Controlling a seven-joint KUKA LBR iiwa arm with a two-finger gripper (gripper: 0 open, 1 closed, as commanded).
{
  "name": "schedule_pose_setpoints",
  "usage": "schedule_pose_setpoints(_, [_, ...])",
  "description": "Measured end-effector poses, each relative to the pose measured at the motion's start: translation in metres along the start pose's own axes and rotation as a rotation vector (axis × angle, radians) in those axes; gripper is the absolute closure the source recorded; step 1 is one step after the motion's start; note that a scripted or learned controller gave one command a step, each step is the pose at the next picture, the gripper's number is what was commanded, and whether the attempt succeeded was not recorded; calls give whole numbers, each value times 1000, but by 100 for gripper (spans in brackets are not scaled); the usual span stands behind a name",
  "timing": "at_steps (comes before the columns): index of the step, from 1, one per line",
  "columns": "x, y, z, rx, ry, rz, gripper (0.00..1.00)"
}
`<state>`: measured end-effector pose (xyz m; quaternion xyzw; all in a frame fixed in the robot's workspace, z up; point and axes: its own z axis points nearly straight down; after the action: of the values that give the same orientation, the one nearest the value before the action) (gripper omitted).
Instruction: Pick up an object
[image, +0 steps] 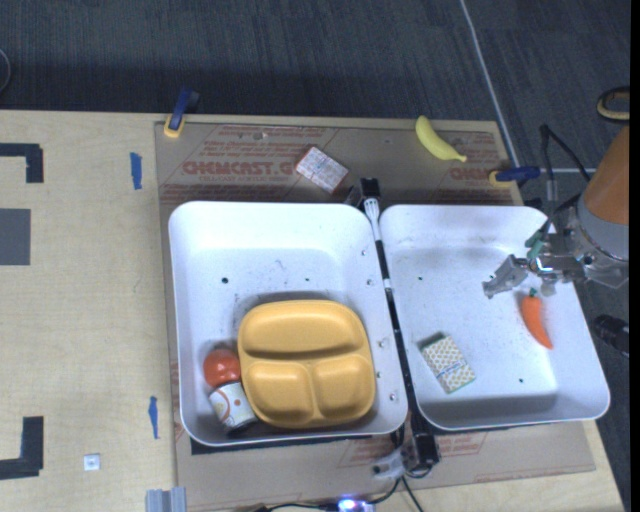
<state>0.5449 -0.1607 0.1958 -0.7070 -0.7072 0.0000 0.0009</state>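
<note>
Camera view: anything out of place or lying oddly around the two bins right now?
Yes. A banana and a small patterned packet lie on the board behind the bins, not in either one. In the left bin, the yellow divided tray sits upside down, crowding a red-and-white object into the corner.

Bright even overhead light, soft shadows, slightly grainy.
</note>
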Motion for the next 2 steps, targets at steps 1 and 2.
schedule_pose_setpoints(1, [33,-20,110,-5,-2,0,0])
schedule_pose_setpoints(2, [64,-62,110,-3,0,1,0])
